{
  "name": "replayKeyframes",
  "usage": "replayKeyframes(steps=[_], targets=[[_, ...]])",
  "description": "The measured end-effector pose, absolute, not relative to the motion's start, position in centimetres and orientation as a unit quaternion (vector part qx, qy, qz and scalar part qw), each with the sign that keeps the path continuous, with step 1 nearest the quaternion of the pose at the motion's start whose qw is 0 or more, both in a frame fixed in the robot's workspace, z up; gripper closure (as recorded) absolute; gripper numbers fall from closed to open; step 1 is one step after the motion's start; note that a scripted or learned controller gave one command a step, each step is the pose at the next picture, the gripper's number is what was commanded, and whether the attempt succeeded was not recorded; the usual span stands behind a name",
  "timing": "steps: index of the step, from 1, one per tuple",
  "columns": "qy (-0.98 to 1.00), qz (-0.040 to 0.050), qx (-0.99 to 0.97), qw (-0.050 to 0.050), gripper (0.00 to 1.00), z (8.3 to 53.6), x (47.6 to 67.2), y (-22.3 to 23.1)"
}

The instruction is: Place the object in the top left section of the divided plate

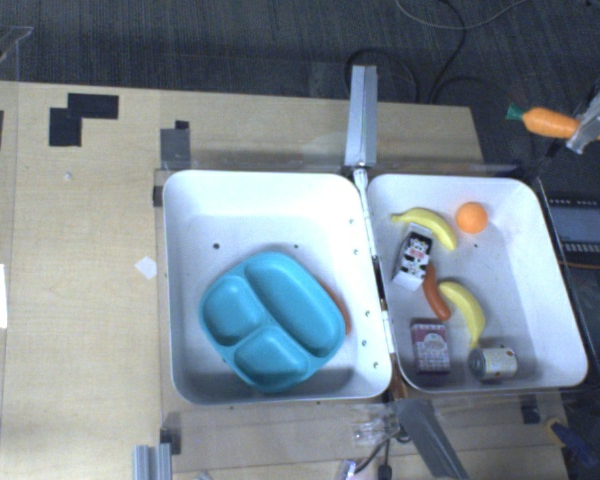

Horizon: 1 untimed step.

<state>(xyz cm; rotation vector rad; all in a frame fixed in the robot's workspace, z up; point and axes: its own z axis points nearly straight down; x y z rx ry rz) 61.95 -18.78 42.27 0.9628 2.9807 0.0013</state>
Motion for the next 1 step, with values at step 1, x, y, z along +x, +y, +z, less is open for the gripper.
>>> replayKeyframes(steps=[1], targets=[[0.947,0.0004,0.321,0.005,1.00,43.79,66.27,-20.35]])
